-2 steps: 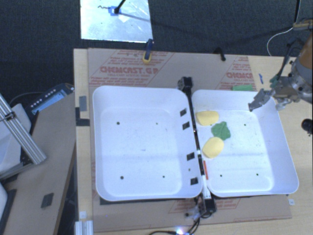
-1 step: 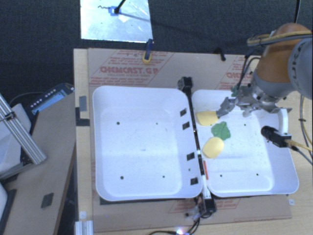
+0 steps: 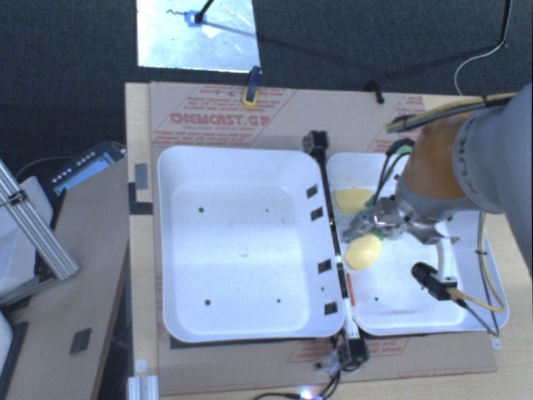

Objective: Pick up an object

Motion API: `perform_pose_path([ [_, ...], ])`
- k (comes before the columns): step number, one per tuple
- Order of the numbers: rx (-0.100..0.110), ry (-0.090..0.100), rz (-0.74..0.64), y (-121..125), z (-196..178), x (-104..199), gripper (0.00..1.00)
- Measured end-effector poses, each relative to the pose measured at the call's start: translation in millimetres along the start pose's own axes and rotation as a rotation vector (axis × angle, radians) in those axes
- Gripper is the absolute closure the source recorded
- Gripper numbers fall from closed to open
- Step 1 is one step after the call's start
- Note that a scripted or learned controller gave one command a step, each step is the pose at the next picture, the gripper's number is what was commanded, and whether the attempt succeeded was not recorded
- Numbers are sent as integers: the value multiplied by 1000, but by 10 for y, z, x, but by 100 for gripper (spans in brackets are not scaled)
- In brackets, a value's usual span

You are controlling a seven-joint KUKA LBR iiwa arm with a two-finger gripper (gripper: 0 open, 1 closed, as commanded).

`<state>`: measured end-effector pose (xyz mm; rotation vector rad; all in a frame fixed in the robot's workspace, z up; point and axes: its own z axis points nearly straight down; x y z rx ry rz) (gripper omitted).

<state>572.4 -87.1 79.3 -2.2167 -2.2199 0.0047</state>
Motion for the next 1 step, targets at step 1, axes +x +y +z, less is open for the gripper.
perform_pose_path([
  [1,-10,-2,-1,35,-162,-13,100],
])
